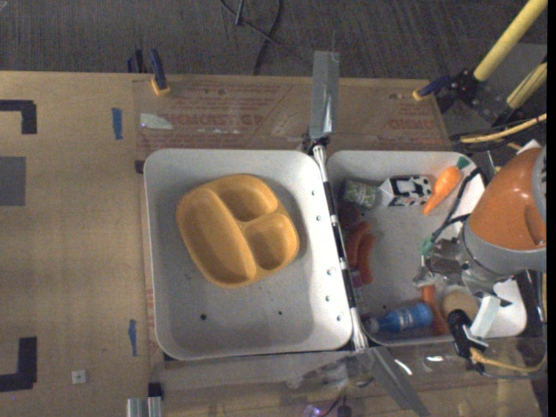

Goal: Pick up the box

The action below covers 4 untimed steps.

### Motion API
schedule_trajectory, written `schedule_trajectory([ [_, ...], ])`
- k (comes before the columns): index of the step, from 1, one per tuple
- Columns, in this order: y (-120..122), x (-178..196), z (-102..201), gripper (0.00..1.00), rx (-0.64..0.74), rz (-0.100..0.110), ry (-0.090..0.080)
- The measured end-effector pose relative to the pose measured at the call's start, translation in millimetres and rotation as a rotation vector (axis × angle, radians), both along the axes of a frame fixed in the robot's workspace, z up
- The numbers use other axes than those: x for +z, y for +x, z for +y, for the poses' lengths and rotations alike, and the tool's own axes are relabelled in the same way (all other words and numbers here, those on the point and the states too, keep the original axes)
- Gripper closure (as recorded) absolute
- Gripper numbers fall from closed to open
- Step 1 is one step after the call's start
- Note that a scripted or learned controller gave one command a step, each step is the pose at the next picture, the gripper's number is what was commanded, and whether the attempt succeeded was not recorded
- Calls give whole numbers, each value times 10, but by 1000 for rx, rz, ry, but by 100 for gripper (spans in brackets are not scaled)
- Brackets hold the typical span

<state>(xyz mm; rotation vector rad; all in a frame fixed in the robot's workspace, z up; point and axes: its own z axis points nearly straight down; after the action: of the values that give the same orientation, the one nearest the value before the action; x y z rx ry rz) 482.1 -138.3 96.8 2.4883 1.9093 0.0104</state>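
One camera fixed high above the table (69, 233) looks down at a slant on both bins (165, 233).

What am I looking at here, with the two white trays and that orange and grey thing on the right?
This is a single camera fixed above a workbench, looking down at a slant. The orange and grey thing is a robot arm reaching in from the right; a program drives it. Its end effector, the part meant to grasp, hangs over the right bin, but I cannot tell whether it holds anything. The left bin holds a yellow divided plate. The right bin holds a small cow-patterned box, which the arm should pick up, plus a toy carrot, a blue bottle and a red item.
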Motion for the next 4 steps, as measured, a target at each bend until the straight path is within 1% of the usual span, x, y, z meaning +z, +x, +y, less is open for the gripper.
schedule_trajectory([
  [1,296,843,-253,100,-557,10,2],
  [2,-10,-62,-741,100,-504,16,9],
  [3,-10,30,-735,100,-503,18,9],
  [4,13,27,-660,0,-496,22,23],
])
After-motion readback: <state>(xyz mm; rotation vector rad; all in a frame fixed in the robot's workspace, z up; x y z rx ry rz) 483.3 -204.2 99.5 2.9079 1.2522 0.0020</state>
